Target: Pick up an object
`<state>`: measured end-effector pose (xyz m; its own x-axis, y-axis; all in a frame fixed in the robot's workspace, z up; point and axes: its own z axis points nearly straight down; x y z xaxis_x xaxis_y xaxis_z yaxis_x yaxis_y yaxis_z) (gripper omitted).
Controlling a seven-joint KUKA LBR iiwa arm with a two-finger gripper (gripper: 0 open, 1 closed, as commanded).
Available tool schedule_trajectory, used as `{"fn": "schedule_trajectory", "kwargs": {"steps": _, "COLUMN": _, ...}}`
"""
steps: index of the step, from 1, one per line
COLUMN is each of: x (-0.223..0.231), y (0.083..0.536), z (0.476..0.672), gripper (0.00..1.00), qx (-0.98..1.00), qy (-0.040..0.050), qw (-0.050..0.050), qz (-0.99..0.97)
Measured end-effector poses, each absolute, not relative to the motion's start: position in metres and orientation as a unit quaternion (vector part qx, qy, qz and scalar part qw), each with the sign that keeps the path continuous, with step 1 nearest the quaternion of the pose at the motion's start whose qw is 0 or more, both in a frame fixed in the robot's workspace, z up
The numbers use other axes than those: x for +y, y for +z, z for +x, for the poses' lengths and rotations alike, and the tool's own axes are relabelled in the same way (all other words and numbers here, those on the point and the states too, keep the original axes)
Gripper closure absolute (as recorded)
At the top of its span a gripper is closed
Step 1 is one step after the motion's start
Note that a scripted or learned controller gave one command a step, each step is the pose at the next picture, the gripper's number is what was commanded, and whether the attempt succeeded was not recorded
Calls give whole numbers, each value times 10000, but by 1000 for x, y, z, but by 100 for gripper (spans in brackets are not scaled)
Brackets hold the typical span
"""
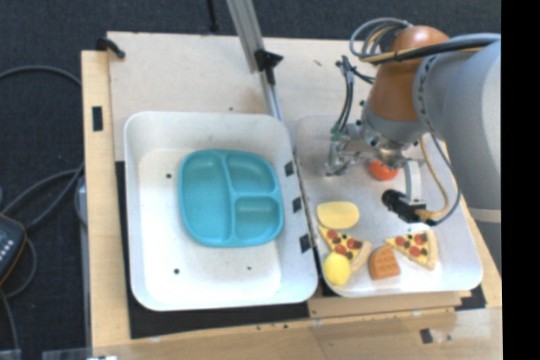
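A: Why is the left bin (148, 181) holding just the blue divided plate (230, 198)?

B: It looks like the drop side; the plate lies flat in the middle. The pickable toys crowd the right bin (460, 261): a yellow disc (337, 214), a lemon (337, 269), two pizza slices (342, 244), a brown piece (384, 263).

A: And the gripper (339, 160)?

B: It hangs over that bin's far corner, beside a red-orange ball (382, 171). One cannot tell whether its fingers are open, and nothing shows between them.

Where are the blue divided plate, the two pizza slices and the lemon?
blue divided plate (229, 198), camera view, on its middle divider.
left pizza slice (342, 244), camera view, on its topping.
right pizza slice (416, 246), camera view, on its topping.
lemon (337, 269), camera view, on its middle.
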<state>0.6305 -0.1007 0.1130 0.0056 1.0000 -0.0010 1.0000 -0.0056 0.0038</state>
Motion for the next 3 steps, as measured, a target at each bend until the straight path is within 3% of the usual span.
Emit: {"fn": "schedule_trajectory", "kwargs": {"steps": 3, "x": -116, "y": 292, "z": 628, "gripper": 100, "qx": 7078, "qy": 20, "qw": 33, "qz": 7064}}
